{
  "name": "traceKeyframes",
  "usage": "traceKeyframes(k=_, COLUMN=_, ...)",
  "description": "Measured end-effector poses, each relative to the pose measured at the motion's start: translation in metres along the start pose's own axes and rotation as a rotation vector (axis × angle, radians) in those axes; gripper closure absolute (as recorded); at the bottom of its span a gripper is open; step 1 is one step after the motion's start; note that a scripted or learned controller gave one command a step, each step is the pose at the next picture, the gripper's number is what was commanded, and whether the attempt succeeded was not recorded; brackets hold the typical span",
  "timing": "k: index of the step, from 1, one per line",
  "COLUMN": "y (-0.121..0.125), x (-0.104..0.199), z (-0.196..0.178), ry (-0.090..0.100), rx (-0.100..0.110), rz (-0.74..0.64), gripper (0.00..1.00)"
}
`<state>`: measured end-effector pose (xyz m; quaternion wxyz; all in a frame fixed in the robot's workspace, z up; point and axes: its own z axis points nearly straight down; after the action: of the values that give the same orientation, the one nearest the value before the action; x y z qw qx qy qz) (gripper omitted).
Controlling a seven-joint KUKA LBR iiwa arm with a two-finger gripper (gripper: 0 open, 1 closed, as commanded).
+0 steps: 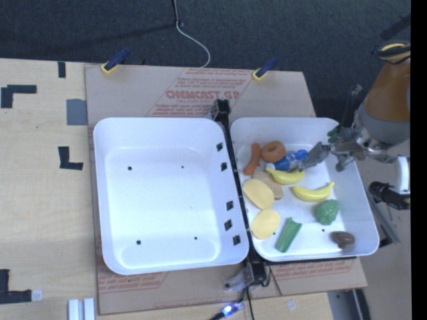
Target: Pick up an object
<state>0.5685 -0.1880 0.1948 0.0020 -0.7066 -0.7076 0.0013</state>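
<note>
1. I see my tool (319,155) low over the upper part of the right bin (363,199), its dark tip pointing toward the divider. I cannot tell from this slanted view whether it is released or clenched, and I see nothing held in it.

2. Just ahead of the tip, touching or nearly so, lies a small blue object (292,160). I judge that the nearest candidate. It sits on the far side of the tool from the arm, so the reach runs straight on along the tool's own line.

3. Directly below the blue piece is a yellow banana (287,176), its long axis running roughly across the tool's line of approach. Beyond it are a brown ring (273,152) and an orange carrot (255,159), which stands nearly upright in the picture.

4. Toward the near side from the tool is a second banana (313,192), then a green broccoli piece (327,212) and a brown lump (343,239) in the corner.

5. Further off toward the divider lie two pale yellow ovals (258,193) (265,223) and a green stick (288,235).

6. The left bin (133,139) on the bench is well apart from the tool.

7. My judgement: the pile is crowded, so a close could catch the banana with the blue piece.
</note>
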Motion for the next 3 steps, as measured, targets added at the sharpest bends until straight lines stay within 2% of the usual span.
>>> traceKeyframes(k=1, y=0.064, x=-0.010, z=0.119, ry=-0.001, rx=0.003, rz=-0.002, gripper=0.00)
traceKeyframes(k=2, y=0.065, x=-0.010, z=0.103, ry=-0.003, rx=-0.001, rz=-0.003, gripper=1.00)
traceKeyframes(k=3, y=0.094, x=0.061, z=0.115, ry=-0.003, rx=0.031, rz=-0.001, gripper=1.00)
